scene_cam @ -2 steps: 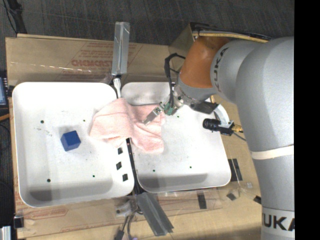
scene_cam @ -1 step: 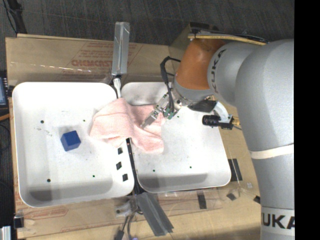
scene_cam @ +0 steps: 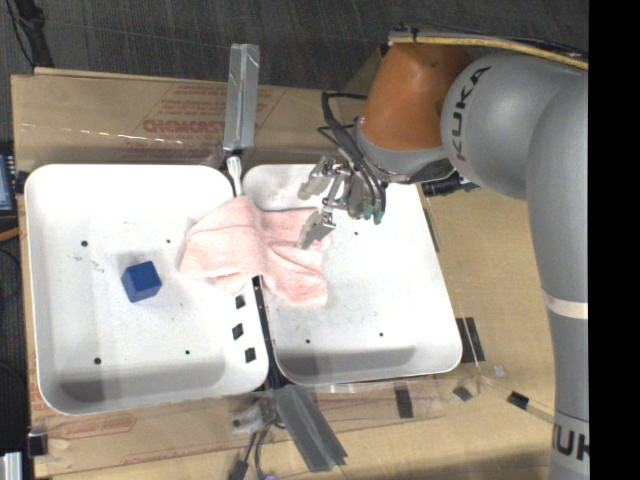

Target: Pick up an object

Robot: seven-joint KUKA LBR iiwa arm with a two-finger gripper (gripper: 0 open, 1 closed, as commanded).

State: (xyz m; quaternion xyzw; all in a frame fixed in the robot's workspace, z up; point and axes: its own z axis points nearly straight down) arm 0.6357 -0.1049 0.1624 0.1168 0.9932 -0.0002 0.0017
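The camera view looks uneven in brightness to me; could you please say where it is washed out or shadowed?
Camera view: both white bins glare almost featureless; shadow pools along their near walls; the hand is small and slightly soft; the blue cube stays crisp.

Count: two white bins, the left bin (scene_cam: 60,268) and the right bin (scene_cam: 400,298). One blue cube (scene_cam: 142,280), sat in the left bin. One pink cloth (scene_cam: 262,248), draped across the divide between both. One arm (scene_cam: 510,118) with one gripper (scene_cam: 335,203). One cardboard sheet (scene_cam: 130,113) was under the bins.
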